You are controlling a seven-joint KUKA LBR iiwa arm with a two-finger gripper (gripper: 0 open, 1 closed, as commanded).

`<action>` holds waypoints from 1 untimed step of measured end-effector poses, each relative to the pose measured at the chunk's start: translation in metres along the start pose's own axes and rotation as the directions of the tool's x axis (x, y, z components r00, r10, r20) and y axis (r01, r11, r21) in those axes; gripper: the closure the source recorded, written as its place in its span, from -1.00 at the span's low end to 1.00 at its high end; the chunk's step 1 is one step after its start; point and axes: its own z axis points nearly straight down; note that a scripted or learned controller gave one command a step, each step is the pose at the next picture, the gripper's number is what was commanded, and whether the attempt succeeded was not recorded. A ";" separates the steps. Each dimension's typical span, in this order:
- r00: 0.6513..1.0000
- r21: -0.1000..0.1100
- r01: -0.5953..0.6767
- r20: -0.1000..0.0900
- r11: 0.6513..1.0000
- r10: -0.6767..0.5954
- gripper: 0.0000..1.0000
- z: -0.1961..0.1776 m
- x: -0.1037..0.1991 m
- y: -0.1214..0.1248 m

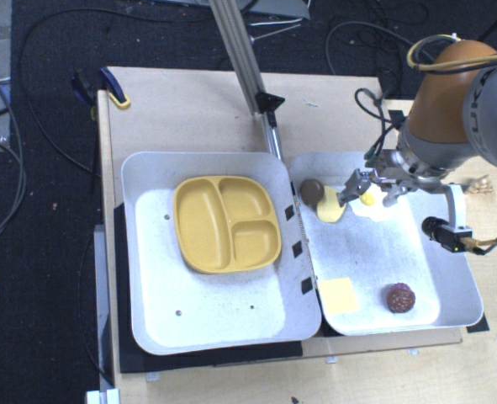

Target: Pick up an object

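The left bin [147, 310] holds a yellow divided tray [227, 223]. In the right bin [450, 310] lie a brown ball [311, 192] touching a pale yellow piece [330, 209] at the far left corner, a flat yellow square [338, 295] near the front, and a dark red ball [399, 297] beside it. No writing can be read. The arm [450, 99] reaches in from the right, wrist bent down; its jaws [367, 194] hang spread over a small yellow object [367, 199], just beside the pale piece, gripping nothing on the counter [189, 99].
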 end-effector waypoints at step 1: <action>1.000 0.002 -0.001 -0.001 1.000 0.001 -1.00 0.062 0.001 -0.008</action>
